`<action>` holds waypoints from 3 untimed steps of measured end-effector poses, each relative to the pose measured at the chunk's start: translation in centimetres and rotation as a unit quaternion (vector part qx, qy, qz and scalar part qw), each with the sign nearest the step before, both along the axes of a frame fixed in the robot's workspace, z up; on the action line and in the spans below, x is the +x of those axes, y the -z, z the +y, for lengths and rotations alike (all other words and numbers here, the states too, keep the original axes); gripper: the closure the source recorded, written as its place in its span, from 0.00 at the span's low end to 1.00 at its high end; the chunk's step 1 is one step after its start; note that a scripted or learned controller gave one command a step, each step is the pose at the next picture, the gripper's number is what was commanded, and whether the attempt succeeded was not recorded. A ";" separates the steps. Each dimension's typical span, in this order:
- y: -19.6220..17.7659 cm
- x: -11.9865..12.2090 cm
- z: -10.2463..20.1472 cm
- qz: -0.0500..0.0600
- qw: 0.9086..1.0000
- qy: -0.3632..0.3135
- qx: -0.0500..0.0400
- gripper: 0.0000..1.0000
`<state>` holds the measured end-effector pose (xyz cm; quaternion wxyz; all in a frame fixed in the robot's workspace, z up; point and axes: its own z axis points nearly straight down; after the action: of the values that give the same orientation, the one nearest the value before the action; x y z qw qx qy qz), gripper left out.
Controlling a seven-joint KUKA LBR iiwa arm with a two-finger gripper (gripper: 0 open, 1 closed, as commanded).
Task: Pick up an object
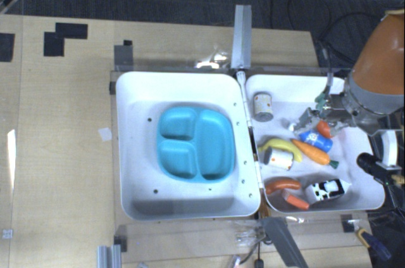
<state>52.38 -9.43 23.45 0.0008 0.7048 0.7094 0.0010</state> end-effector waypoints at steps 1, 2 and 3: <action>5.8 5.6 -3.9 0.000 0.998 -0.056 -0.001 0.00; 14.5 6.7 -6.7 -0.005 1.000 -0.001 0.001 0.00; 14.1 0.9 -11.1 0.000 0.999 0.033 0.000 0.00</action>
<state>53.33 -20.50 9.34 0.0011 0.7278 0.6858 0.0014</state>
